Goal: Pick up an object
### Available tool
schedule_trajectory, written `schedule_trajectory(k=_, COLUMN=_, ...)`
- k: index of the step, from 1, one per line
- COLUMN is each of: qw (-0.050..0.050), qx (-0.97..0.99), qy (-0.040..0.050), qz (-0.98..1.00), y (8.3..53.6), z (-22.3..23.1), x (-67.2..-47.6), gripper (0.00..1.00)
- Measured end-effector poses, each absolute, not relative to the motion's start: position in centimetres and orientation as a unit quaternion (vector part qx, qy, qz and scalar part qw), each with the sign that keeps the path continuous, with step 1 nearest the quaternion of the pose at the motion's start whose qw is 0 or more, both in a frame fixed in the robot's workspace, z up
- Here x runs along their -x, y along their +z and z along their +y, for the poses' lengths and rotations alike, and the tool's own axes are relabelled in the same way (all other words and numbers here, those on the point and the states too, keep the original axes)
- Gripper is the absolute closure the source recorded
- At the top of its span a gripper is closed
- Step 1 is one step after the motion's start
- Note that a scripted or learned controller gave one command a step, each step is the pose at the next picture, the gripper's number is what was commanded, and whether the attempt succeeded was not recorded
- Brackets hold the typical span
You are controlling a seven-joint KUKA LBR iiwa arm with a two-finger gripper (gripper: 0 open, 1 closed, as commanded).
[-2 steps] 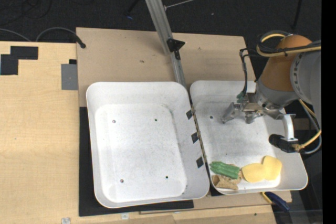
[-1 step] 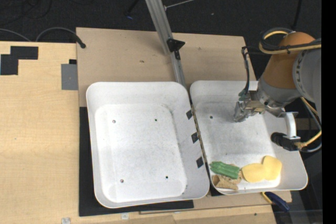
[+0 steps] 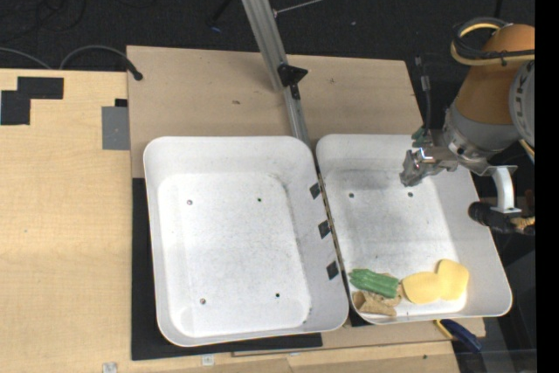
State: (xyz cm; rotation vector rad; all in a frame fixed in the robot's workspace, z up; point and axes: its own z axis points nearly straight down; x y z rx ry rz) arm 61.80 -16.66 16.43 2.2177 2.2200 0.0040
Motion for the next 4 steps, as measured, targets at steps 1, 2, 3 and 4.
schedule_trajectory(k=1, qw=0.001, qx=-0.707, qy=0.0009, qz=0.708, y=20.8, z=-16.3, x=-62.0, gripper=1.0)
schedule_trajectory(k=2, qw=0.001, qx=-0.707, qy=0.0006, qz=0.708, y=24.9, z=-16.4, x=-62.1, gripper=1.0)
schedule_trajectory(k=3, qw=-0.002, qx=-0.706, qy=0.0, qz=0.709, y=25.6, z=-11.2, x=-61.8, gripper=1.0)
schedule_trajectory(k=4, qw=-0.002, qx=-0.706, qy=-0.0006, qz=0.708, y=25.4, z=-6.9, x=-61.8, gripper=1.0)
